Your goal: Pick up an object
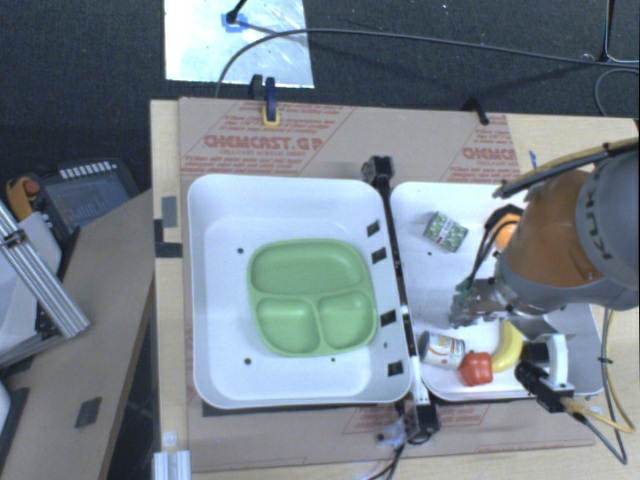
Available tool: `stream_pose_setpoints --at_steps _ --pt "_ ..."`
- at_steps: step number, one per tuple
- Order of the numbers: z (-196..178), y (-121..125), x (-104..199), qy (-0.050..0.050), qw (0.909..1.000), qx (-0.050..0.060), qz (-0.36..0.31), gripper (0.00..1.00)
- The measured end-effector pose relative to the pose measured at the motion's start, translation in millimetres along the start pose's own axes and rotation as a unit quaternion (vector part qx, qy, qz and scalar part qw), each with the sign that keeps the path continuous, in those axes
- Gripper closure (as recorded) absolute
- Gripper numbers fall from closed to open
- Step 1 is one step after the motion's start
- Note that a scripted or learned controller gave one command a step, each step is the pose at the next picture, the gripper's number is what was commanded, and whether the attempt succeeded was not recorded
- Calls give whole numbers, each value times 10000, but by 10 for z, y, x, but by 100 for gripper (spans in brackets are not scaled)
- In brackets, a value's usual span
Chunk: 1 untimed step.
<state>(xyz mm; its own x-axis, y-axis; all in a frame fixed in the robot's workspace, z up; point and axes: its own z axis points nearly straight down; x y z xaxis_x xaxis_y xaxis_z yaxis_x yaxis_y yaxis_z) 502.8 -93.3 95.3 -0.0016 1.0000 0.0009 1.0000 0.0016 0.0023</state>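
Note:
The right bin (pixel 425 258) holds a small green packet (pixel 444 231) near its back. A white can with a red label (pixel 441 348) lies on its side at the front. Next to the can sit a red pepper-like toy (pixel 477 368) and a yellow banana (pixel 509 348). An orange object (pixel 506 234) peeks out behind the arm. My gripper (pixel 470 304) hangs low over the bin's middle, just above the can and the banana, under the orange-banded wrist (pixel 550 238). The arm hides the bin's right part.
The left bin (pixel 215 268) carries a green divided plate (pixel 308 296). A black divider (pixel 390 258) runs between the bins. Cables (pixel 480 48) cross the dark floor behind the bench. Grey equipment (pixel 60 238) stands at the left.

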Motion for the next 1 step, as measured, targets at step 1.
stream_pose_setpoints --at_steps 1 --pt "-628 11 -41 -11 10000 -18 -8 100"
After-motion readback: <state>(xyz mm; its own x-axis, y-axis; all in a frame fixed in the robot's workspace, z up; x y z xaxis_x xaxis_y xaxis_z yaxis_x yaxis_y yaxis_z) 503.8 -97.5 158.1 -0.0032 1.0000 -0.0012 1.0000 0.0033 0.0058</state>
